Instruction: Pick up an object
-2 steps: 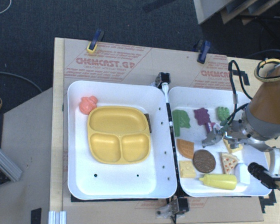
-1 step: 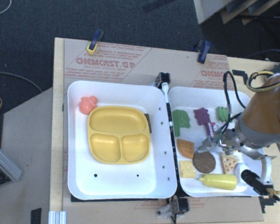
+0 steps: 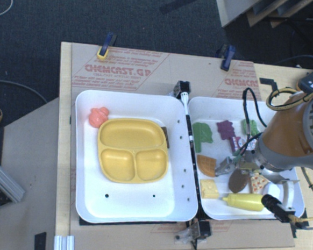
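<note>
My gripper (image 3: 228, 165) hangs low over the middle of the right bin (image 3: 228, 102), below the grey arm with its orange band (image 3: 285, 134). It is just right of an orange-brown toast piece (image 3: 206, 165) and just above-left of a dark brown oval piece (image 3: 238, 180). Nothing is visibly held in it. Around it lie a green leafy piece (image 3: 202, 134), a purple piece (image 3: 225, 130), a yellow cheese square (image 3: 209, 189), a yellow bottle (image 3: 245, 201) on its side and a pizza slice (image 3: 258, 183).
The left bin (image 3: 81, 159) holds a yellow divided plate (image 3: 133, 149) and a pink toy (image 3: 98, 116) at its far left corner. A small green item (image 3: 250, 127) sits by the arm. Black cables (image 3: 248, 102) loop over the right bin's back edge.
</note>
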Robot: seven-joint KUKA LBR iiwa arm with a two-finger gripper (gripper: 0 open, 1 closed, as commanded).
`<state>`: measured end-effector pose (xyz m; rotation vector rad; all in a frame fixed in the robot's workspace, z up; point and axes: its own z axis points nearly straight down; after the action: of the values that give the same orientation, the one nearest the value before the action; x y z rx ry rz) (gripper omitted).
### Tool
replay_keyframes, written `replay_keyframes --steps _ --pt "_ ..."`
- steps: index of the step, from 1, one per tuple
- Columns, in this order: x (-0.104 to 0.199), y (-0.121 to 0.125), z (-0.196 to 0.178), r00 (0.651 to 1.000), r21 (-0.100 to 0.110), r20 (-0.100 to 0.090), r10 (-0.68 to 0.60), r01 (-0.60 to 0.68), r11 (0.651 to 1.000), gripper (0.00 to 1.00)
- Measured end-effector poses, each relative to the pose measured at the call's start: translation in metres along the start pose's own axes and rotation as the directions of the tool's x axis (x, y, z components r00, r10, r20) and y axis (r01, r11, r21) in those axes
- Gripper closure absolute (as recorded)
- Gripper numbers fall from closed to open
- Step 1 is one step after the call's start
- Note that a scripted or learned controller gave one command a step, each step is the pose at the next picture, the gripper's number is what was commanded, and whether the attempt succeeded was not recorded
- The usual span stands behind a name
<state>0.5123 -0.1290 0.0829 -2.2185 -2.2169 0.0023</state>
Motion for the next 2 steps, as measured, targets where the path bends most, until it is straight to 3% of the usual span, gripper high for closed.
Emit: replay_keyframes --steps 1,2 --pt "-0.001 0.001 -0.012 1.0 -0.005 0.002 0.001 -0.001 1.0 1.0" --pt "-0.01 0.007 -0.062 1.0 -0.011 0.006 0.0 0.001 1.0 1.0"
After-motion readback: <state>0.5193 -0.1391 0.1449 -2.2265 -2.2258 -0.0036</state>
